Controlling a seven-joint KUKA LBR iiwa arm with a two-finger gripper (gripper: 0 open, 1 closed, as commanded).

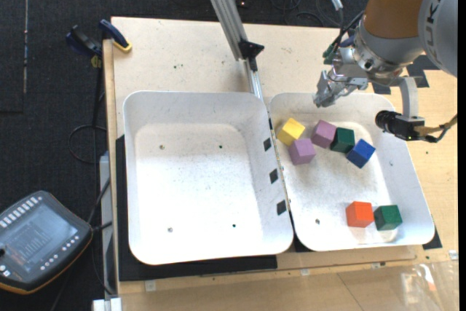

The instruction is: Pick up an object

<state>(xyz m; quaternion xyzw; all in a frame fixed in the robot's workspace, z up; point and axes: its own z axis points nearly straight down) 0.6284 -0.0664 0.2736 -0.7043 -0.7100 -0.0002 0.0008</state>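
The right bin [408, 178] holds several small cubes. A yellow cube [291, 131] lies near its far left corner, with two purple cubes [302, 150] [324, 134] beside it, then a dark green cube [343, 140] and a blue cube [360, 153]. Near the front right sit an orange cube [358, 214] and a green cube [388, 216]. My gripper [325, 97] hangs above the bin's far edge, just beyond the purple cubes, with nothing seen between its fingers.
The left bin [145, 156] lies beside the right one. A slanted metal rail [226, 11] crosses the bench behind the bins. A teach pendant [36, 240] rests on the floor at the left. Clamps [98, 40] sit at the bench's far left corner.
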